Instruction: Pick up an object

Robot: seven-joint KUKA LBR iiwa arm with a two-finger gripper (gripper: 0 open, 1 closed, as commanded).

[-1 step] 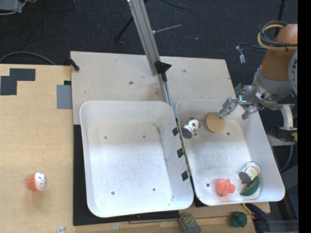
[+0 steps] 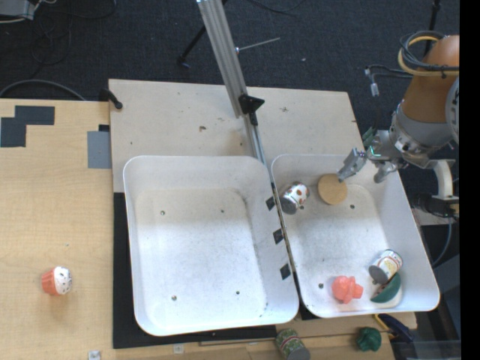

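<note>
White bins (image 2: pixel 196 172): two; right bin holds five objects.

Green object (image 2: pixel 368 339) and dark can (image 2: pixel 290 343) below bins — partly hidden, too small to identify.

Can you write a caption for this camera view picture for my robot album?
The open pincer hangs over the right bin, beside a tan disc.

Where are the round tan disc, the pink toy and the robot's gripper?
tan disc (image 2: pixel 332 189), camera view, middle of its flat face.
pink toy (image 2: pixel 346 289), camera view, centre of its body.
gripper (image 2: pixel 367 168), camera view, midway between its fingertips.
</note>
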